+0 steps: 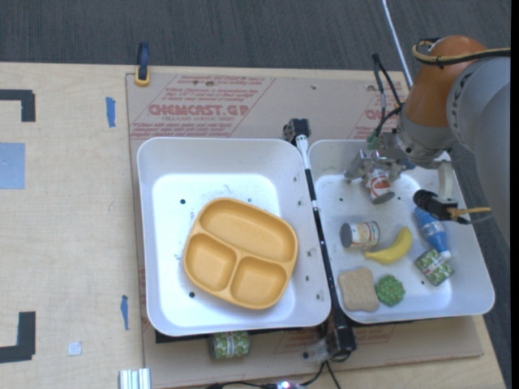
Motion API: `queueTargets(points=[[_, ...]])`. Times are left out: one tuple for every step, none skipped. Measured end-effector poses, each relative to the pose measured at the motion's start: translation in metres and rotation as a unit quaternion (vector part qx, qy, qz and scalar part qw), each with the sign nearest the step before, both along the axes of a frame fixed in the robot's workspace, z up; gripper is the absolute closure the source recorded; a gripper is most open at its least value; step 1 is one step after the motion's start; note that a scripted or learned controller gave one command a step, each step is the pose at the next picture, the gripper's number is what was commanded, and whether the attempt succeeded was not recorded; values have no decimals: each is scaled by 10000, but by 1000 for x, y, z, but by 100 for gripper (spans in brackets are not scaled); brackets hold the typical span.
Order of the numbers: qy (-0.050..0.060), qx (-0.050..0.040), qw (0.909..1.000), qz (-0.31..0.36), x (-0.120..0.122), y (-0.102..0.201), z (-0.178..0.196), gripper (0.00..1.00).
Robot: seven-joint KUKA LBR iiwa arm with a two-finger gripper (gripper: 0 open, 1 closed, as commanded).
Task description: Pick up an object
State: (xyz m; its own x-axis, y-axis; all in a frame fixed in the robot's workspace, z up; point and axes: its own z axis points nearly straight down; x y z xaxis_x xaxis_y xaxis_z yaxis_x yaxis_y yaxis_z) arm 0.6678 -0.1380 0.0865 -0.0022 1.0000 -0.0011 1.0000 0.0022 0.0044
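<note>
Bench (65,241): pale wood, carrying two white bins side by side.
Left bin (162,168): holds a yellow divided plate (240,252), three compartments.
Right bin (474,286): holds a small can (362,234), a banana (390,247), a bread slice (358,288), a green round piece (390,290), a blue bottle (431,230), a green packet (434,267).
Claw (378,171): at the right bin's far edge, above a red-and-white object (379,186); whether it is apart or together cannot be told.

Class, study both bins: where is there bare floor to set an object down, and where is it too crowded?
Left bin: bare floor above the yellow tray, and a strip down its left. Right bin: a bare patch at left between the gripper and the can. Crowded: its lower half, with banana, bread, green ball, bottle.
</note>
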Motion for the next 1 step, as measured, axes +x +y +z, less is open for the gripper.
queueTargets(points=[[17, 10, 10000, -1, -22, 48, 0, 0]])
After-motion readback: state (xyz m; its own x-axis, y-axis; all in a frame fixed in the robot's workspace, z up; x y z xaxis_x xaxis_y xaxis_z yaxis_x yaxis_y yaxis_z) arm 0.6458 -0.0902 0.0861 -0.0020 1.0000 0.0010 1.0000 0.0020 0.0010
